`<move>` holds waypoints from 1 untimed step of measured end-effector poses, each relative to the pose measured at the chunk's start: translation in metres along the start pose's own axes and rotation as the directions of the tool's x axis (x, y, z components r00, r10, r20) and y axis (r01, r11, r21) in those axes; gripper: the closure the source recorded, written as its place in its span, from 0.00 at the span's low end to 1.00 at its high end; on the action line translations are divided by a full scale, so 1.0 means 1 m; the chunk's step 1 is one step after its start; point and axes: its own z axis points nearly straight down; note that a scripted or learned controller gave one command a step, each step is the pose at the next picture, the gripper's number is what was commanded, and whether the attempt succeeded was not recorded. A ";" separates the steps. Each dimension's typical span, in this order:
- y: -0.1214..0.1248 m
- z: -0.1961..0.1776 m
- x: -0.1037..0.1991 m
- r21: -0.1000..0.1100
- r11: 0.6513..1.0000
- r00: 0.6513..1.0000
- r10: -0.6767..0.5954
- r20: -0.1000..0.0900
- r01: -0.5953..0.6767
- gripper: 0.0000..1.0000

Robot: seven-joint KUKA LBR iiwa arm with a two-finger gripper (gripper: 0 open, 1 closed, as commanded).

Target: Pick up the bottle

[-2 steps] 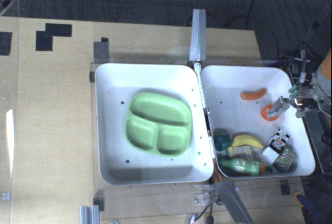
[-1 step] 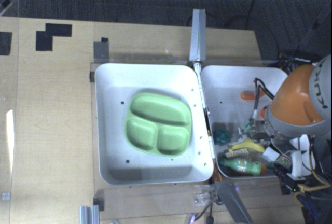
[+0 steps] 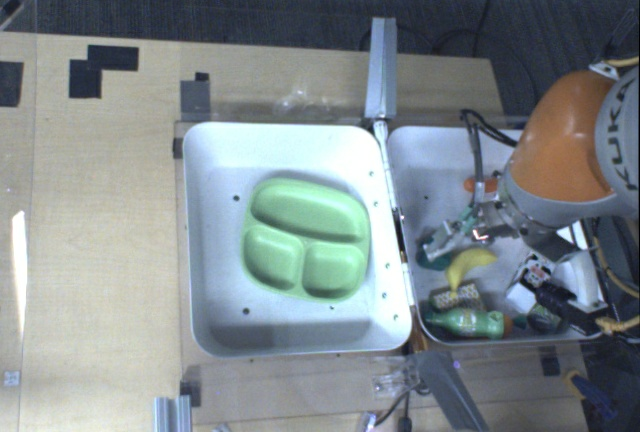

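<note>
1. Camera view, the target first: the green bottle (image 3: 465, 323) lies on its side in the lower right of the frame, right along the bottom wall of the right bin (image 3: 430, 148). My guess is it rolled there and the wall stops it, so a grab probably has to come from above.
2. Just above it sit a dark speckled thing (image 3: 455, 298) and a banana (image 3: 470, 263), packed close, so there isn't much room on that side.
3. The gripper (image 3: 478, 228) hangs over the middle of the right bin, up-frame of the banana and apart from the bottle. I honestly can't tell how open it is or whether it has anything.
4. The left bin (image 3: 215, 220) in mid-frame holds a green divided tray (image 3: 305, 238), well apart from the clutter.
5. Hard to read: the arm (image 3: 565, 140) covers the bin's right side, the jumble right of the bottle is a dark mess, and there's a small teal thing (image 3: 440, 242) by the gripper that I can't identify.
</note>
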 end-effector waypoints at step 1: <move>0.008 0.001 0.088 0.002 1.000 1.000 0.025 -0.001 -0.025 0.00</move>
